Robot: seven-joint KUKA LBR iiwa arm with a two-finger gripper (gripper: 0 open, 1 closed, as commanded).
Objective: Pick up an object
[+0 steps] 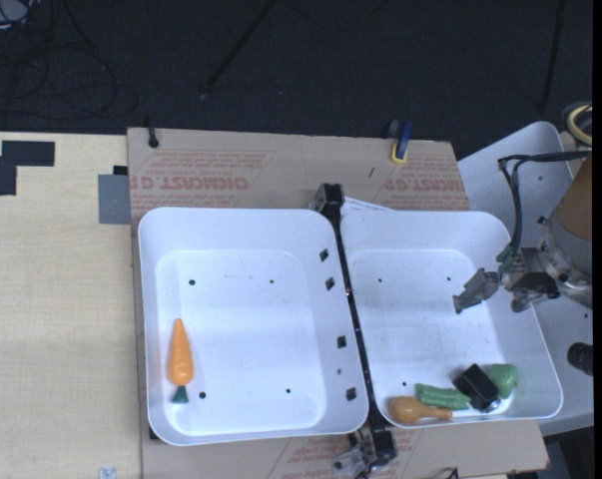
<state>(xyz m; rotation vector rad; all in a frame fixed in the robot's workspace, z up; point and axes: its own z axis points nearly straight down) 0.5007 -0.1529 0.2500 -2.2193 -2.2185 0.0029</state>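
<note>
A toy orange carrot (pixel 180 352) with a green stub lies near the front left of the left bin (pixel 231 230). At the front of the right bin (pixel 420 230) lie a green pod-like toy (pixel 441 396), a black block (pixel 477 386), a pale green piece (pixel 503 375) and an orange pear-shaped toy (pixel 415 410), packed close together. My gripper (pixel 500 295) hangs over the right side of the right bin, well behind that cluster. It is open, with nothing between its fingers (pixel 471 294).
The bins meet at a black divider rail (pixel 344 307) with clips. They rest on a cardboard sheet (pixel 281 168). A wooden bench top (pixel 51 297) stretches to the left. Cables (pixel 515 193) loop above my wrist at the right.
</note>
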